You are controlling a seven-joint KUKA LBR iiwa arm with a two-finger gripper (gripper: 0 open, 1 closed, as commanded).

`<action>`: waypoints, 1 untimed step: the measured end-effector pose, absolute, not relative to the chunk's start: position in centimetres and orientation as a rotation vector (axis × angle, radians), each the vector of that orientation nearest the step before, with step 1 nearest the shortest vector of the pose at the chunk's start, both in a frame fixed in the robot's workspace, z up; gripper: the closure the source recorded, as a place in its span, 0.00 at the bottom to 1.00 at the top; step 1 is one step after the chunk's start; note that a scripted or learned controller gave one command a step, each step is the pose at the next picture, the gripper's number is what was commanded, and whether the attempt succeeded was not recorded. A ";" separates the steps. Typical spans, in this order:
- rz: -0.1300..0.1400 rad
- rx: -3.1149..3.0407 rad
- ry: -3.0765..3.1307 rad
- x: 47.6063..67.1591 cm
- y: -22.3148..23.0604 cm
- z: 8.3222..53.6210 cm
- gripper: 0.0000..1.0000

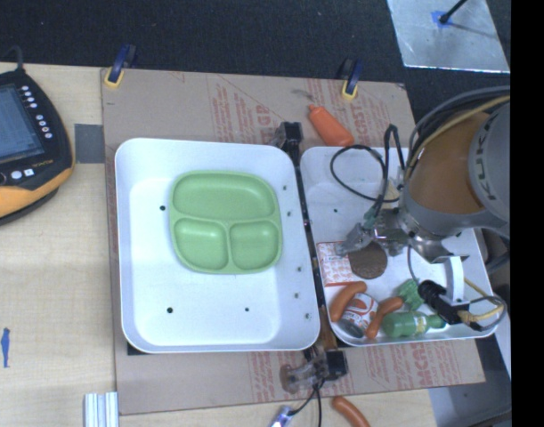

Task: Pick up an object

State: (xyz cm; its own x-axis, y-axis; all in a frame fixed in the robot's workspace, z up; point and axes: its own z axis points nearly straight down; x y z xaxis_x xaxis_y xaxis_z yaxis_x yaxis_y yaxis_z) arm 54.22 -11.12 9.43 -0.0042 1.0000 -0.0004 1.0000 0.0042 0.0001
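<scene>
My gripper [371, 241] hangs low in the right bin [392, 163], near its middle, under the grey arm with the orange band. Just below it, touching or almost touching, lies a brown round disc [369, 262]. A red and white packet [332, 261] lies flat to the left of the disc. Along the bin's front edge sit two orange sausages [346, 297] [384, 315], a red and white round item [359, 310] and a green bottle [409, 325]. The arm hides the right part of this bin.
The left bin [147, 238] holds a green divided plate [225, 220]. An orange carrot [329, 125] lies on the cardboard behind the right bin, and another orange piece [352, 410] lies in front. Black cables [356, 172] loop over the right bin's back. A teach pendant [18, 145] rests far left.
</scene>
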 end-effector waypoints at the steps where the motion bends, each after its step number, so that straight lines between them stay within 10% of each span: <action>1: 0.003 2.217 2.222 58.9 -11.5 9.5 0.00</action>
